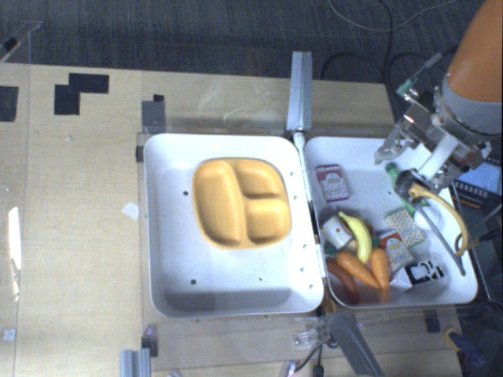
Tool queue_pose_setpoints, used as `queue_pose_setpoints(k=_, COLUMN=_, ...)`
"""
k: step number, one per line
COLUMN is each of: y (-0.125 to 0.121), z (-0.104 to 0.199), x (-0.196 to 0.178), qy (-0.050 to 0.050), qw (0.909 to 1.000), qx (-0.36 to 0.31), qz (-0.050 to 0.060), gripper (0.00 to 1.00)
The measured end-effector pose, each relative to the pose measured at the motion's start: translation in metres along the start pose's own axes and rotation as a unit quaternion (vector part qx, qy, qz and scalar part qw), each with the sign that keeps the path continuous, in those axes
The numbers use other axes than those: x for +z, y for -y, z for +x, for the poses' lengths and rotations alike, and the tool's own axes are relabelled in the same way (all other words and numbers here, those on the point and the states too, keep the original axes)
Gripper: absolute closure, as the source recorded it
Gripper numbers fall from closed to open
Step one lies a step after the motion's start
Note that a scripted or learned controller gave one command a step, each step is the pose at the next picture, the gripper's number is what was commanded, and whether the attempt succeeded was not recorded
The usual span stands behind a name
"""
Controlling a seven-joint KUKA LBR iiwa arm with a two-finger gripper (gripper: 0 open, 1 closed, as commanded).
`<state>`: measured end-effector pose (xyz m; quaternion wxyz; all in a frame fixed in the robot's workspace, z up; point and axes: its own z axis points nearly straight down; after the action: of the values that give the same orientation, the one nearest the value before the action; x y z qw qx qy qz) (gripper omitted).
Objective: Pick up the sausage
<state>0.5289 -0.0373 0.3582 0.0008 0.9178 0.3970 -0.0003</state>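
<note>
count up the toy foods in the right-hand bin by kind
carrots: 2
banana: 1
sausage: 1, partly under the carrots
total: 4

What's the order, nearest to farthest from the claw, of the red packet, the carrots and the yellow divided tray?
1. red packet, back of the right bin.
2. carrots, right bin's front.
3. yellow divided tray, in the left bin.
</note>
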Motion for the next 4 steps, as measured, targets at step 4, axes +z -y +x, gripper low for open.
queue_pose_setpoints(k=4, y=-0.014, z=-0.073, x=0.102, qy=0.000, qw=0.9766, qx=0.215, qz=0.001, gripper=0.00)
